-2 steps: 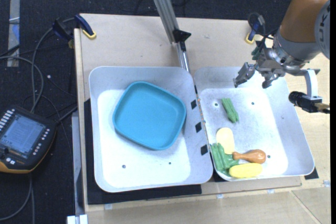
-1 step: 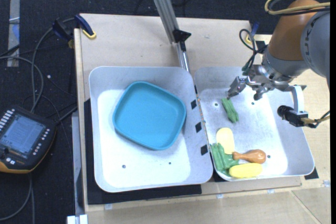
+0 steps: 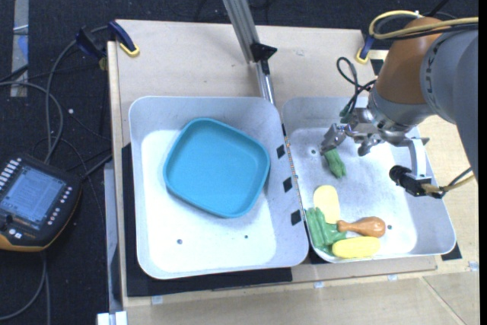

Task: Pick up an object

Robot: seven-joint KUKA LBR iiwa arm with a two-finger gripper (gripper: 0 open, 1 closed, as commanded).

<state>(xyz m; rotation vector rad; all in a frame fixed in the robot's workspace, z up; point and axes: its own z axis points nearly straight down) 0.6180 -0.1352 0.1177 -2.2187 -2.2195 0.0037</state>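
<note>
My gripper [image 3: 348,143] hangs over the upper part of the right bin [image 3: 426,198], open, with its two fingers spread apart. A small dark green object [image 3: 335,164] lies on the bin floor just below the left fingertip [image 3: 332,141], not between the fingers. Nearer the front of the same bin lie a pale yellow piece [image 3: 326,200], a green leafy piece [image 3: 319,228], a brown drumstick [image 3: 364,225] and a bright yellow piece [image 3: 355,247], bunched together. A blue square plate [image 3: 217,166] rests in the left bin [image 3: 152,240].
A metal pole [image 3: 240,4] slants down to the ridge between the bins. Black clips [image 3: 289,183] sit along that ridge. A cable with a black plug [image 3: 407,180] hangs beside the wrist. A handheld pendant [image 3: 30,202] lies on the floor at left.
</note>
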